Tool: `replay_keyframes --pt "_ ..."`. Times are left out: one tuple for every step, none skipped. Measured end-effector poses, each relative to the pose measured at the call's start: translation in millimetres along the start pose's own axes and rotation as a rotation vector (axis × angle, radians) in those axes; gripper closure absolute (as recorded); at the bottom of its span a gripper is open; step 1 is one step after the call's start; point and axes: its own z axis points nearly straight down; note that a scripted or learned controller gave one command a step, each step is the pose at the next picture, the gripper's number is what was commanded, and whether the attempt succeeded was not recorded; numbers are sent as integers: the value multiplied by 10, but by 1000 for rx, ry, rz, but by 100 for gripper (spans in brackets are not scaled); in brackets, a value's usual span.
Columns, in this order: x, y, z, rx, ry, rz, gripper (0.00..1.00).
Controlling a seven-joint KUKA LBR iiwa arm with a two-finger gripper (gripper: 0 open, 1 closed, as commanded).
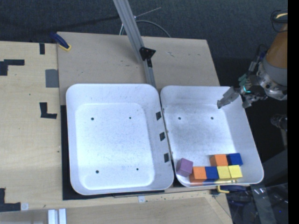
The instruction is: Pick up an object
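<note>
Lying at the left: a shallow white plastic bin (74,139), its speckled floor dotted by four small dark marks. Running down from the top toward the seam between the bins: a slanted grey metal rail (127,17) tipped by a black clamp (147,54). Sitting at the right: a second shallow white plastic bin (196,125), touching the first along its inner wall. Clustering in this bin's near corner: small cubes pressed together, namely a purple block (185,166) tilted at the left, then an orange block (199,172), a blue block (211,172), two yellow blocks (229,172), with another orange block (218,160) and another blue block (234,158) just behind. Hovering over the right bin's far right rim, well apart from the cubes: a grey two-finger gripper (228,99), gripping nothing visible, jaw gap impossible to tell. Showing no readable writing anywhere.
</note>
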Motion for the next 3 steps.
replay_keyframes --pt "571 406 821 7 3 -4 0" --pt "649 417 1399 6 0 1 0" --pt "250 20 1339 3 -3 6 0"
